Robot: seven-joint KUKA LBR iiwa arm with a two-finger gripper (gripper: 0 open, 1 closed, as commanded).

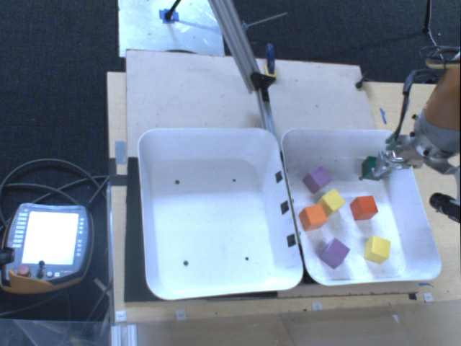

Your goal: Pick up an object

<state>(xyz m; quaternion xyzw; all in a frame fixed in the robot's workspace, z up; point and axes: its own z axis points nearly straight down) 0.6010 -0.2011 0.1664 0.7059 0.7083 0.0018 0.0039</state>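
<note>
The gripper (pixel 376 166) is positioned over the upper right area of the right bin (pixel 425 258), and whether it is open or closed cannot be determined from the camera view. Six blocks lie loose on the floor of that bin, apart from the gripper: two purple blocks (pixel 317 179) (pixel 334 252), two yellow blocks (pixel 332 200) (pixel 377 249), and two orange blocks (pixel 312 216) (pixel 364 207). The left bin (pixel 155 157) sits beside it on the table (pixel 194 85).

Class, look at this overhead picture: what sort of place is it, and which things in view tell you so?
Most likely a robotics lab or test bench. Two white bins sit side by side on a workbench, a grey and orange robot arm reaches over coloured blocks, and a handheld control pendant with cables lies alongside.
</note>
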